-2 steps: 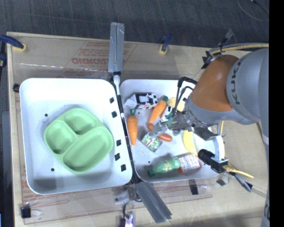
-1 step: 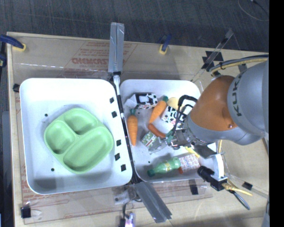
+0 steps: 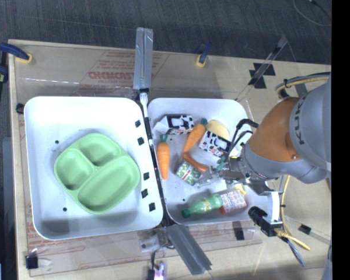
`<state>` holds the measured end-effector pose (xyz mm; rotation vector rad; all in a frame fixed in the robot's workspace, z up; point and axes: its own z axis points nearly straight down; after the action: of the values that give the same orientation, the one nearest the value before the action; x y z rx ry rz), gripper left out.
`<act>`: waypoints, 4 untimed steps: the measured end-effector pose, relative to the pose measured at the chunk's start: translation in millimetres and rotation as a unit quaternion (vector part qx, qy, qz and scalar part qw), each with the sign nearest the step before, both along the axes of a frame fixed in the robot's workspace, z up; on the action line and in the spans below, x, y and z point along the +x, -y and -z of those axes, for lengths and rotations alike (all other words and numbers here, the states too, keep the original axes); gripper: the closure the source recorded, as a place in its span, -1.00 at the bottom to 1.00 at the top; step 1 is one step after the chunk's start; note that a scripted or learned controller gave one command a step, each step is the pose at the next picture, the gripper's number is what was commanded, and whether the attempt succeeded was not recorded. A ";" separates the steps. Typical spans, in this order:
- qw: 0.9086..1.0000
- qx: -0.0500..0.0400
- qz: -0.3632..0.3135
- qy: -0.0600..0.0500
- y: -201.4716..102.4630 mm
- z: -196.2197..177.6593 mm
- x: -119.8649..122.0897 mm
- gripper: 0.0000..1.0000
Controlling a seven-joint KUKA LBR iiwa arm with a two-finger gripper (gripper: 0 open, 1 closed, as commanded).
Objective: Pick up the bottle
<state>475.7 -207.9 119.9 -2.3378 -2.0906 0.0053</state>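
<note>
The bottle (image 3: 213, 203) lies on its side along the near wall of the right bin (image 3: 181, 212). It is green and clear, with a pale label towards its right end. My gripper (image 3: 221, 169) hangs over the right bin's middle right, just above and a little behind the bottle, among the clutter. Above it, the orange band and grey wrist (image 3: 277, 142) hide the bin's right wall. Nothing shows held in the gripper.
The right bin also holds two carrots (image 3: 163, 159) (image 3: 193, 137), a small green can (image 3: 188, 172), a patterned box (image 3: 210, 143), a yellow item (image 3: 217, 128) and a black-and-white piece (image 3: 178, 122). A green divided plate (image 3: 99, 171) sits in the left bin (image 3: 41, 121).
</note>
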 end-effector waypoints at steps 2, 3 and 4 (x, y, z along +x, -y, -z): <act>0.999 0.000 0.045 0.000 -16.3 30.1 12.9 -1.00; 0.991 0.000 0.135 -0.002 -55.7 30.9 15.9 -1.00; 0.985 0.000 0.174 -0.001 -7.5 -61.8 1.5 -1.00</act>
<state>477.2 -200.5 181.7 -2.6651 -1.6516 0.0061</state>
